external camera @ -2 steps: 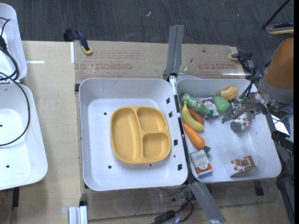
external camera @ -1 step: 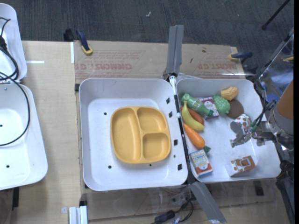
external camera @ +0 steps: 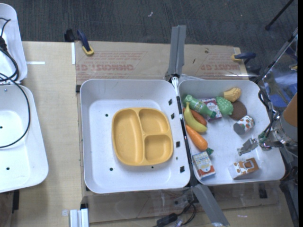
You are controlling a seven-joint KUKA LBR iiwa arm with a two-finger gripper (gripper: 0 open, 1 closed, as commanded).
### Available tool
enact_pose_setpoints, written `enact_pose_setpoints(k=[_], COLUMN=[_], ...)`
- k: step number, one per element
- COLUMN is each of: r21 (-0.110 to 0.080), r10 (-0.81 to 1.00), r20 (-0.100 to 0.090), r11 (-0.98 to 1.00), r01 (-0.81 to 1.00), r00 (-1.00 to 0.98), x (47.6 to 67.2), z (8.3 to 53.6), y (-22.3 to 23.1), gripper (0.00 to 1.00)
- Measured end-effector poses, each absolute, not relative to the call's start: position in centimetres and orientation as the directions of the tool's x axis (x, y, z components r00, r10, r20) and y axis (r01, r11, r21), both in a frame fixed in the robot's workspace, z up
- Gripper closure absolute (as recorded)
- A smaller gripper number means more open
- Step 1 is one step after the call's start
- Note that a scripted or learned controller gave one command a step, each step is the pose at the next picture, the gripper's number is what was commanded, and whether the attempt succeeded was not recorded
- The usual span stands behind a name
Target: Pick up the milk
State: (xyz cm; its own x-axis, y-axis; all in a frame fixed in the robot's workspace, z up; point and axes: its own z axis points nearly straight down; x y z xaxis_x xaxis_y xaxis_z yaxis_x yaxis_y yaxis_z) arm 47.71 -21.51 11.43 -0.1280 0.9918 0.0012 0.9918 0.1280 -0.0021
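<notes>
Gripper (external camera: 247, 146) sits low over the right bin (external camera: 272, 175), near its right wall, at the end of the arm that comes in from the right edge. Too small and blurred to read: can't tell if it's spread or pressed together, or pinching anything.

Closest items:
- orange-brown carton (external camera: 245, 168), lying flat just below the gripper in view, near the bin's front right corner
- small white can with orange patches (external camera: 245, 123), just above the gripper in view
- gripper sits between those two

Milk (external camera: 203, 164): white carton with a blue top, lying flat at the front left corner of the same bin, by the divider between the bins. Well apart from the gripper, bare bin floor between them.

Rest of right bin, left and back:
- carrot (external camera: 196, 137) just above the milk
- banana (external camera: 190, 118) beside the carrot
- green bottle (external camera: 200, 106)
- green lumpy piece (external camera: 225, 106)
- corn (external camera: 232, 94)
- brown round piece (external camera: 239, 110)

Left bin (external camera: 86, 126) holds a yellow divided plate (external camera: 142, 136), roughly centred.
</notes>
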Motion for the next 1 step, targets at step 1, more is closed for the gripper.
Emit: enact_pose_setpoints(k=[1], r21=[-0.003], r10=[0.997], r20=[0.001], r11=[-0.071], r01=[0.997], r00=[0.071], x=[47.70], z=[9.72], y=[-19.10], gripper=[0.00])
